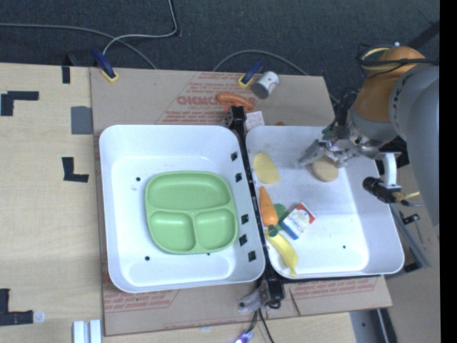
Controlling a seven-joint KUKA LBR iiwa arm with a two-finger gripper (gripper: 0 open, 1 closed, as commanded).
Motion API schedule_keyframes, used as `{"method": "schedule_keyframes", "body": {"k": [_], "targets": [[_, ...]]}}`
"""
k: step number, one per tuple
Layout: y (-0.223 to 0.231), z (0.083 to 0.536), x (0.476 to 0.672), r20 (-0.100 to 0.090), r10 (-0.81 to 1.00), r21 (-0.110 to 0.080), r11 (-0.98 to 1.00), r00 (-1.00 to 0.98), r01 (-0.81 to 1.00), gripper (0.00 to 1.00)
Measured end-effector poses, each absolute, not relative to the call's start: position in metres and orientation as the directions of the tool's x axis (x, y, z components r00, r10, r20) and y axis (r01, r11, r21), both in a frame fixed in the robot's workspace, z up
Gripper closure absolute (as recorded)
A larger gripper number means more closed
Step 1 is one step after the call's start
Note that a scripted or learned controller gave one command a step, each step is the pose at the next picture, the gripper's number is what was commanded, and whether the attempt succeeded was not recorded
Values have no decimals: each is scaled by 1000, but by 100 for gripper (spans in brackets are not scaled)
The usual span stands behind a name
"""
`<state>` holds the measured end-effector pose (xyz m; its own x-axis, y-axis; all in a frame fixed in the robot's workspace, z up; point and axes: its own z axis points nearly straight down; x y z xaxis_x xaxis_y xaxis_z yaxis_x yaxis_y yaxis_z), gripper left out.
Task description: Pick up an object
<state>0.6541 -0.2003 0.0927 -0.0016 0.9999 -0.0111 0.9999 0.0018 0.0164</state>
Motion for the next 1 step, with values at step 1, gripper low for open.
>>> {"method": "schedule_keyframes", "body": {"k": [1], "targets": [[-199, 103, 655, -9, 1000, 19, 3, -2, 1000, 100]]}}
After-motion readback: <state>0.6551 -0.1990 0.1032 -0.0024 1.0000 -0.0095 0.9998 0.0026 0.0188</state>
